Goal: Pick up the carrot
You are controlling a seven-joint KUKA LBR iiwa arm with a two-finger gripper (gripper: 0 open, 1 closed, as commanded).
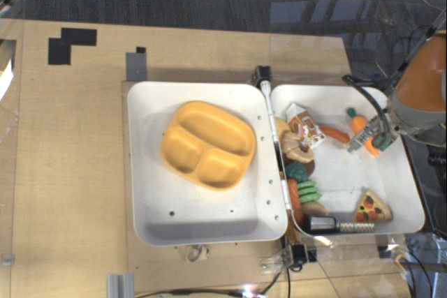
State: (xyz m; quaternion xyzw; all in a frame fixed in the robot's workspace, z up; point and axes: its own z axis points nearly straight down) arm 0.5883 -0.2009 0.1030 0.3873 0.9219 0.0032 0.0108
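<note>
While you look down on the desk, count two white bins: the left bin carries one yellow three-part plate, and the right bin carries the rest. Against the right bin's far wall lies one carrot, orange with a green top, and the gripper sits just beside it, touching or nearly so; whether it grips you cannot tell. Further from that wall you have one small carton, its print too small to read, one pizza slice, and one black-handled tool.
</note>
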